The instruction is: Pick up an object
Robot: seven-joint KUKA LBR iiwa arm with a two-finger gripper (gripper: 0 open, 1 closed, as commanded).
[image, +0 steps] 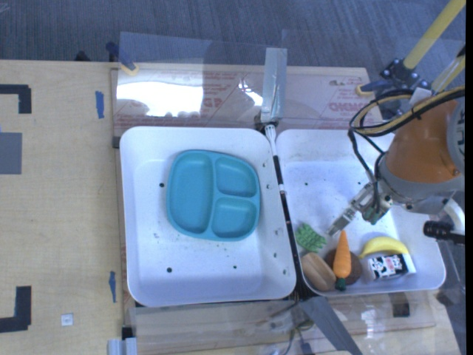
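In the right bin (318,168), several toy foods lie along the front edge. They are an orange carrot (341,257), a green leafy piece (310,237), a brown rounded piece (318,271), a yellow banana (386,244) and a small black-and-white carton (388,265). My gripper (344,220) hangs low over the right bin, slanting down to the left. Its tip is just above the carrot's top and right of the green piece. Nothing shows held in it.
The left bin (140,220) holds a blue divided plate (214,194). A raised divider (279,198) separates the two bins. The arm's orange band (421,154) hangs over the right bin's far right side. Bare white floor lies in the back of the right bin.
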